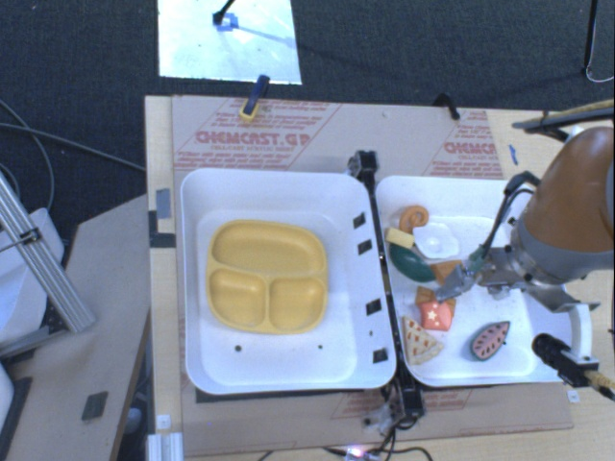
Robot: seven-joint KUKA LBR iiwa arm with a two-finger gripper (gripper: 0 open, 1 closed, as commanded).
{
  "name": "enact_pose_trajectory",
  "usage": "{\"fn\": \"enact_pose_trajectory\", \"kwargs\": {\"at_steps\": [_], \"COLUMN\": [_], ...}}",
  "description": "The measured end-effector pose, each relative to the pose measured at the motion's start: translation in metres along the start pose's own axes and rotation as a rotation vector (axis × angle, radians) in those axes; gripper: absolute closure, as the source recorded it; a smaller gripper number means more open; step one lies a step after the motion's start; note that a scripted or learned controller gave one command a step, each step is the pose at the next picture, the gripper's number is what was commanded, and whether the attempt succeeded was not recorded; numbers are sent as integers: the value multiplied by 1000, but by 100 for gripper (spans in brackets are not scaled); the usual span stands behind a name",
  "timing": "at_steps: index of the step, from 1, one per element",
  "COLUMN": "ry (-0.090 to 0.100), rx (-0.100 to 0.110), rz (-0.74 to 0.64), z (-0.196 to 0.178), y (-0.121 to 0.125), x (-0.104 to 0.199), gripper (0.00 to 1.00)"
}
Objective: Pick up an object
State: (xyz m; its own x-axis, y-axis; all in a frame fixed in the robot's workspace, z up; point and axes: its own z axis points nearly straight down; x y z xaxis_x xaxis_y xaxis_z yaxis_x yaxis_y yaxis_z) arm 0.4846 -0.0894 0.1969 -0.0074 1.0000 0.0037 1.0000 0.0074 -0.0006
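The right bin [538, 368] holds several toy food pieces. An orange spiral piece [414, 217] and a white piece [434, 240] lie at the back, with a small yellow piece [398, 236] and a dark green piece [411, 262] beside them. An orange piece [445, 271] sits just left of my gripper [459, 282], whose tip is low over the bin's middle. Below it lie a red block [437, 313] with a pale star, a tan wedge [420, 340] and a grey-and-pink oval piece [489, 340]. I see nothing lifted.
The left bin [207, 353] carries a yellow divided plate [267, 275]. A black divider with clips [375, 257] runs between the bins. The arm's orange-brown body [577, 195] overhangs the right bin's right side. A blue-and-yellow tool [254, 99] lies on the cardboard behind the bins.
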Motion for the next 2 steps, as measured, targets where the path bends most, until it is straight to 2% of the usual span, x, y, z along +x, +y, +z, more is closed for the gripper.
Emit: {"fn": "enact_pose_trajectory", "kwargs": {"at_steps": [1,2], "ry": [-3,-4], "rx": [1,4], "rz": [2,11], "z": [67,112], "y": [41,-1], "x": [7,-31], "gripper": [0,0]}}
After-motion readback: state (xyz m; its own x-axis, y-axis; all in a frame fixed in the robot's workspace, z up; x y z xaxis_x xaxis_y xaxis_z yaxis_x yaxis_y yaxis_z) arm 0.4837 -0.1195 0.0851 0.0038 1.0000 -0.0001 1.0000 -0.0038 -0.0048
